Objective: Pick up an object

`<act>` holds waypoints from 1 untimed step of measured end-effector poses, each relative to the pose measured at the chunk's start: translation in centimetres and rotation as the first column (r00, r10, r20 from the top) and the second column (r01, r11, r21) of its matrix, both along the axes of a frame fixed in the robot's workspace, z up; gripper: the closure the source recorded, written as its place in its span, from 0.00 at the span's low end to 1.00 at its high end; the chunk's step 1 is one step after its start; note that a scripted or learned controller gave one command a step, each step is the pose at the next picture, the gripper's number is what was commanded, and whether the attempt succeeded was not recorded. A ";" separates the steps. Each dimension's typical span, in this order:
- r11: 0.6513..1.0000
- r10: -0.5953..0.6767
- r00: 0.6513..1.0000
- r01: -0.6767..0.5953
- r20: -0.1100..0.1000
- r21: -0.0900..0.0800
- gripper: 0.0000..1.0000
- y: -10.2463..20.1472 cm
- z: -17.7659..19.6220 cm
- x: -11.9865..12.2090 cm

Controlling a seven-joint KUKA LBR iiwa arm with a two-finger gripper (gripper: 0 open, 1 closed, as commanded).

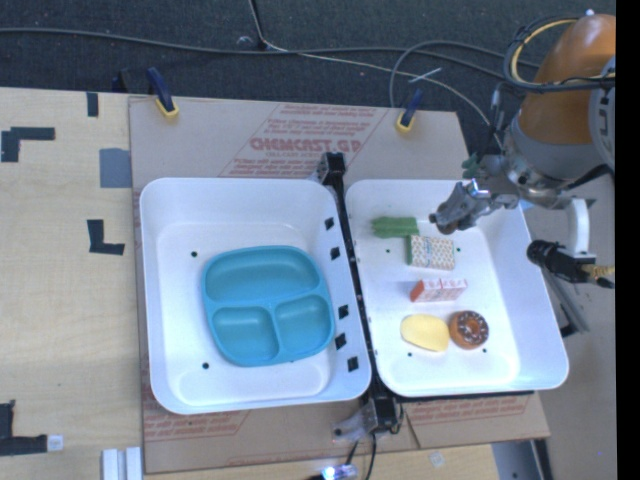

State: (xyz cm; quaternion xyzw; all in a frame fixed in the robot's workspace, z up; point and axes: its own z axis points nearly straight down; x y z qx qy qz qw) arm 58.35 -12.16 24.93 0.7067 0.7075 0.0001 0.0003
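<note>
The right bin [530, 298] holds several small items: a green bar [395, 226], a pale speckled box [432, 252], a red and white carton [438, 289], a yellow lump [425, 333] and a brown doughnut [468, 328]. My gripper [450, 215] hangs over the bin's upper part, just right of the green bar and above the speckled box. Nothing shows in its grasp.
A blue divided plate [268, 303] lies in the left bin [160, 268]. A black divider [345, 268] runs between the bins. Cables [430, 68] loop behind the bins, and two clamps [160, 96] grip the cardboard's far edge.
</note>
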 end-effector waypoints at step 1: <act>1.000 0.003 1.000 -0.003 -0.002 0.001 1.00 4.9 0.5 -0.8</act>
